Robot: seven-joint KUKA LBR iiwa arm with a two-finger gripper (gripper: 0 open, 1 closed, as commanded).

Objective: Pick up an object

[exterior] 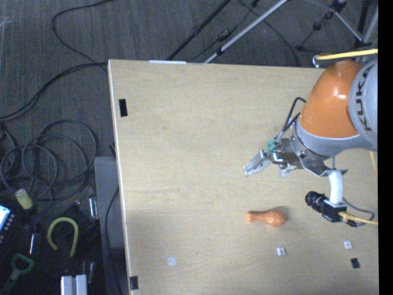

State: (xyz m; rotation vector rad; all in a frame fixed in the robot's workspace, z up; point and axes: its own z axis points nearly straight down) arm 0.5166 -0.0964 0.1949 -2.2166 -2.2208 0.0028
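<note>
A pale wooden board [196, 152] carries a small black rectangular marker [123, 107]. Left, on grey carpet, lie coiled black cables [49, 158] and a yellow-green U-shaped hook [63, 233].

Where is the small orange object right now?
The orange object lies on the tan bench top, toward its lower right in the camera view, below the gripper and apart from it.

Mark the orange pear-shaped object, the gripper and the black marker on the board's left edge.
orange pear-shaped object [270, 217], camera view, on its rounded body.
gripper [259, 165], camera view, between its fingertips.
black marker [123, 107], camera view, at its middle.
</note>
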